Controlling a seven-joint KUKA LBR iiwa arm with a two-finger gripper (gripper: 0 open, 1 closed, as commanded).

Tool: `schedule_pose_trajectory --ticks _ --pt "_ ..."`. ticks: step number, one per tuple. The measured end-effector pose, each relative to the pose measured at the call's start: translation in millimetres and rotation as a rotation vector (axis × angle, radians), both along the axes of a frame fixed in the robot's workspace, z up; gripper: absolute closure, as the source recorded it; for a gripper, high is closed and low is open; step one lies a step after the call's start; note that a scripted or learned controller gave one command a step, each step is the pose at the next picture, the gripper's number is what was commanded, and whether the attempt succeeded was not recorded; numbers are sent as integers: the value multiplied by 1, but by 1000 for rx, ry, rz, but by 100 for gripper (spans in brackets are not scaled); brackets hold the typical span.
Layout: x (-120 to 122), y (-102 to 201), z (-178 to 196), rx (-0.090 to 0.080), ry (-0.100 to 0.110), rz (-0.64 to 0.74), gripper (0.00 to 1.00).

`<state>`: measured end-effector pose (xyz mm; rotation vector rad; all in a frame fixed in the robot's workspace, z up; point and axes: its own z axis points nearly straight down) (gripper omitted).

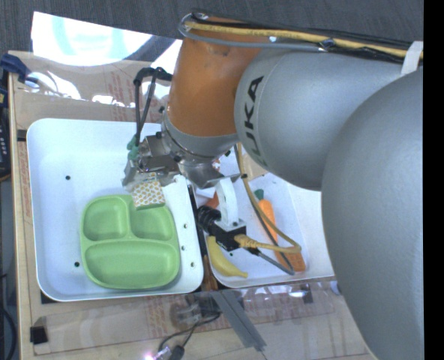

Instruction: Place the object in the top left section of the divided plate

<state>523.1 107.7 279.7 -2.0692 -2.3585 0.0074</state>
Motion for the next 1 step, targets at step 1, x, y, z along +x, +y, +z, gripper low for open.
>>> schedule_pose_trajectory --ticks 1 --pt "0 0 0 0 0 0 0"
